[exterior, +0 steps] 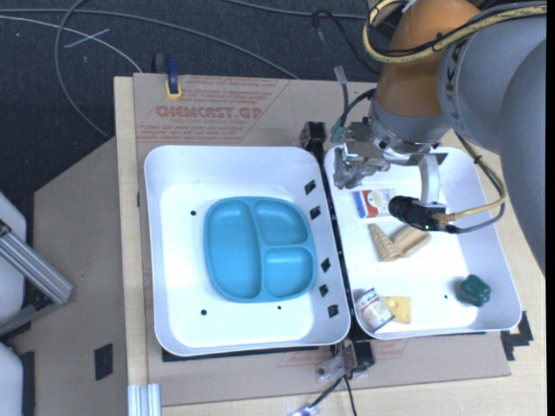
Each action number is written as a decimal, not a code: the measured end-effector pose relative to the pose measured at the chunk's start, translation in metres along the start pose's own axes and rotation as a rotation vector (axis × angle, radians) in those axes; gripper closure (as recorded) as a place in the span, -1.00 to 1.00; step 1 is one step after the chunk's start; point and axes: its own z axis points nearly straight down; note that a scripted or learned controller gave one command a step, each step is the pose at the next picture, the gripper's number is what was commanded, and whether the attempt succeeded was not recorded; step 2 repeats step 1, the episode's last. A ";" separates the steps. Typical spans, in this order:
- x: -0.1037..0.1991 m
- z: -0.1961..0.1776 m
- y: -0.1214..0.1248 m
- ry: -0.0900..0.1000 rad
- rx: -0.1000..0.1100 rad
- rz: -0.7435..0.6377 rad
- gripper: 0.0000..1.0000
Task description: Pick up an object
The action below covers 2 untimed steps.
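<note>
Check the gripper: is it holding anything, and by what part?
Cannot tell. The gripper sits over the right bin by its top-left corner, next to the red-and-white packet; nothing visible between its fingers.

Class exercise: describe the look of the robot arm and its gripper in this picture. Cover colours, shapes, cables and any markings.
The arm is thick, rounded and grey, with a glossy orange band above the wrist. Yellow and black cables loop around the band, and another yellow cable curves below the wrist. The gripper is a compact block of silvery metal and black parts. I cannot make out any markings.
</note>
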 end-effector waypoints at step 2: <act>0.052 0.004 0.020 0.000 -0.001 0.000 1.00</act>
